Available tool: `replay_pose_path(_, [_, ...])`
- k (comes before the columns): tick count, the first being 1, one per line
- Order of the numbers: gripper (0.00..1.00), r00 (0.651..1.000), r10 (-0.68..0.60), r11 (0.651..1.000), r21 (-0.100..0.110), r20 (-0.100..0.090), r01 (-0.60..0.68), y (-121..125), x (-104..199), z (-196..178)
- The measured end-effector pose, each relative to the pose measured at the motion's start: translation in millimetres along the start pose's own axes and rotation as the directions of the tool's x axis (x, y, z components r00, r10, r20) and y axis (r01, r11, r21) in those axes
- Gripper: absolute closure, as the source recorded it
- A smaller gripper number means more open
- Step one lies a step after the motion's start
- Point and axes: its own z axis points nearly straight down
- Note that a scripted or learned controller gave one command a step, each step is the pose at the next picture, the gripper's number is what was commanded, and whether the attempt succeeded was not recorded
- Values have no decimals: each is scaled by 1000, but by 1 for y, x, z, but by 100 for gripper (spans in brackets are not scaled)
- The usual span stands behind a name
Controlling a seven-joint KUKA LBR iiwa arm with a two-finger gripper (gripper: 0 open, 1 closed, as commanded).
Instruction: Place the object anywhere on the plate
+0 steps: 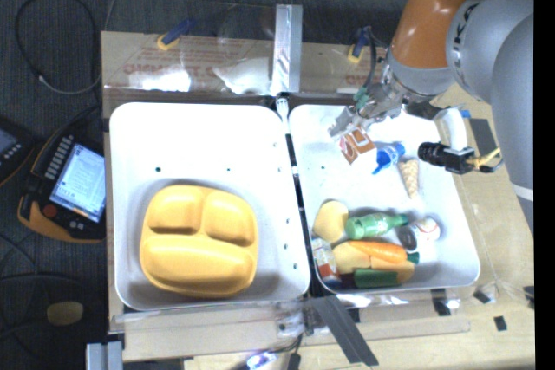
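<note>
Your yellow plate [199, 240] sits in the left bin [130, 121], well apart from the small brown-and-white packet [355, 146], which hangs just under the gripper [362, 122]. Whether the gripper actually clasps it, you cannot tell. It looks light and crinkly, so take it by its top edge.

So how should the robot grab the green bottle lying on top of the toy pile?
Best guess: pinch the green bottle across its fat middle, coming straight down from above. It lies on its side on top of the heap in the right bin, so its top is free, while the carrot and other toys crowd its sides. The gripper hovers up by the back of the bin.
</note>
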Motion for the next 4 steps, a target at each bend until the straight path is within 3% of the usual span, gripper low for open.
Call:
replay_pose_path(1, [100, 1000, 0, 1000, 5, 0, 0, -55, 93, -1])
replay_pose_path(2, [100, 957, 290, 957, 2, 4, -290, -42, 162, 1])
replay_pose_path(3, [100, 988, 156, 988, -2, 3, -156, -29, 216, 48])
replay_pose_path(4, [100, 1000, 18, 1000, 2, 3, -18, -57, 214, 1])
